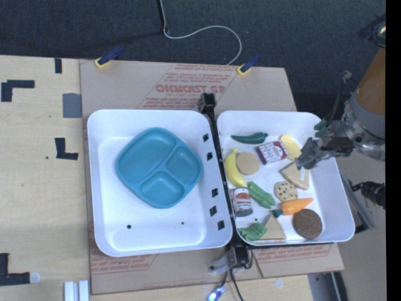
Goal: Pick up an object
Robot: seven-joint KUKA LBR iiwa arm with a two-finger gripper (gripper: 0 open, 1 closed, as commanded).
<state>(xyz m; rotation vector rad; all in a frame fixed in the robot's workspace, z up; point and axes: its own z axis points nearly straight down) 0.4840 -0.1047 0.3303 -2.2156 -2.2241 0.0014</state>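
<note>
We see the claw point(305, 160) above the right bin point(332, 196), just over the cheese wedge point(296, 177); we cannot tell its state.

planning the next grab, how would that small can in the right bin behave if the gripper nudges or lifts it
The can looks rigid and round-sided, so it would likely roll or slip sideways if pushed. It seems to lie tilted against the bin's divider wall beside the banana, so access for the gripper may be tight. Being toy-sized, it is probably light.
</note>
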